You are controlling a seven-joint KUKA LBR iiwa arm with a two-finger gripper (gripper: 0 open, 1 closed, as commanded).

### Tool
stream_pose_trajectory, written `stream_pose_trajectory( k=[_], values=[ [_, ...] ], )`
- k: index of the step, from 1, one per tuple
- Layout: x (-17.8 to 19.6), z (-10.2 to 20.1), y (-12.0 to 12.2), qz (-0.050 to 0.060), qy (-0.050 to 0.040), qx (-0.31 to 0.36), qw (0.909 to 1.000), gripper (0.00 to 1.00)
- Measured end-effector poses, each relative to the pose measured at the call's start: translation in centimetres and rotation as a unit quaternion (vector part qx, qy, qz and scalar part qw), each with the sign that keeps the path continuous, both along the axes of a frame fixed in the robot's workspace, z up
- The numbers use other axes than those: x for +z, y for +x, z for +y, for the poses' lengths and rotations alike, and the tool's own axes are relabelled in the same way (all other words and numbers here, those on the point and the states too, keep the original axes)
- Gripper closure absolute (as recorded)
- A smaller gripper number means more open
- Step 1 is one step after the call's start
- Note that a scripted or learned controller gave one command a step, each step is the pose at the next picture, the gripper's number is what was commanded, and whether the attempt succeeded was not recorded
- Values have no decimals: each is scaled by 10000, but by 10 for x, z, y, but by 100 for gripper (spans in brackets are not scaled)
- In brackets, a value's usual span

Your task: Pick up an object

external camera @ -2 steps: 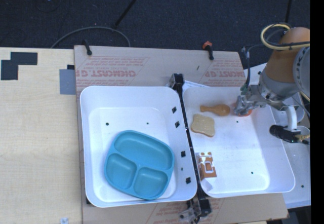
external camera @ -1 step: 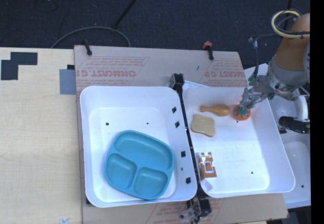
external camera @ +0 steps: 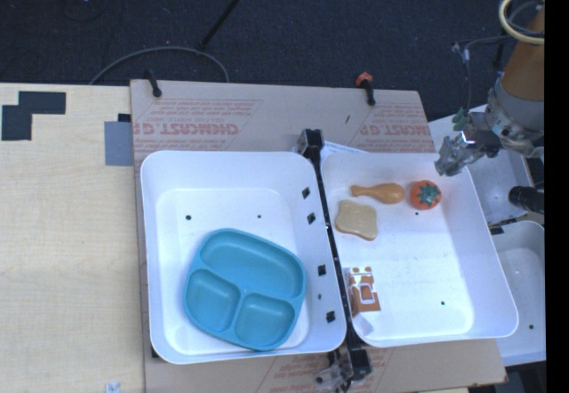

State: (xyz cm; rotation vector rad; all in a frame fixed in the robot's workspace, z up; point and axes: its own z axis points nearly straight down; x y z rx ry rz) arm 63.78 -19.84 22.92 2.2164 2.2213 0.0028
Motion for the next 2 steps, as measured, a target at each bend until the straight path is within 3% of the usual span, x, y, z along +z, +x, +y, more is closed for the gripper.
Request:
stream_pose_trajectory(
  k=[1,2],
  values=[
    [-13,1,0,37,6,10,10000,100],
    [-4,54,3,30,20,13,10000,100]
  ],
)
